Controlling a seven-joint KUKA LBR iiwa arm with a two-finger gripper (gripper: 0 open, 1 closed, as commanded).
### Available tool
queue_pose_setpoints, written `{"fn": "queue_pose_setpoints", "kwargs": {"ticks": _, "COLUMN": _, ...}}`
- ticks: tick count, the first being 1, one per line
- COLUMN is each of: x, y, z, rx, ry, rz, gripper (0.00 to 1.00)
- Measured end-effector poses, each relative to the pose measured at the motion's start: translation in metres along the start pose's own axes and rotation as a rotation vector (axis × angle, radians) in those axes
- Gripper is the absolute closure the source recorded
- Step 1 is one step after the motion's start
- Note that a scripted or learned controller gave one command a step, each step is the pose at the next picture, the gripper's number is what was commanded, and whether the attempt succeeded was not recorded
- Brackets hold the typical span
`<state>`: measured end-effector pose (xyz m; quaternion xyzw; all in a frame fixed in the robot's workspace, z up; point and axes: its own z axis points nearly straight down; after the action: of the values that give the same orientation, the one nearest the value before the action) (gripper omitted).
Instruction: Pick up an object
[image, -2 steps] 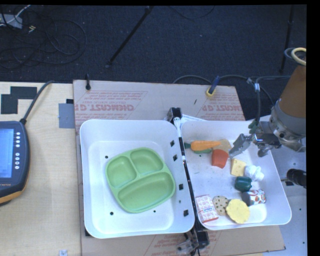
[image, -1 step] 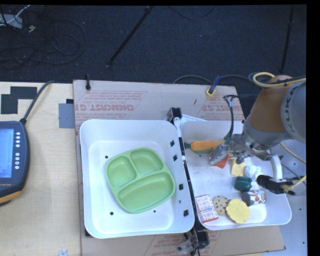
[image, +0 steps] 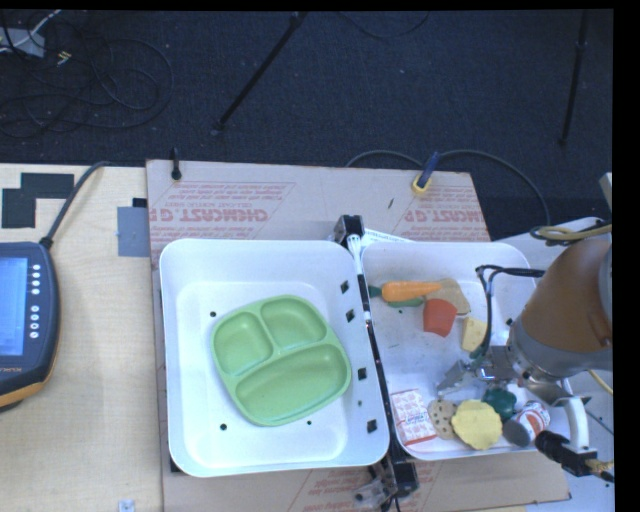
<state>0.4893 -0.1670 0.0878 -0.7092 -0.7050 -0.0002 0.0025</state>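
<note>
Our gripper (image: 462, 377) hangs low in the right bin (image: 400, 262), fingers spread wide, holding nothing. We should centre over the yellow lump (image: 476, 424) before closing.

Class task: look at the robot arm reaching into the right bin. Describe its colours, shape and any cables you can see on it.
The arm is a thick rounded body, orange-brown above a grey wrist section. A thin black cable loops beside it. Its metal claw is silver-grey.
</note>
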Motion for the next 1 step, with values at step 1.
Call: {"fn": "queue_pose_setpoints", "kwargs": {"ticks": 1, "x": 0.0472, "y": 0.049, "z": -0.0005, "rx": -0.004, "ry": -0.002, "rz": -0.011, "gripper": 0.0}}
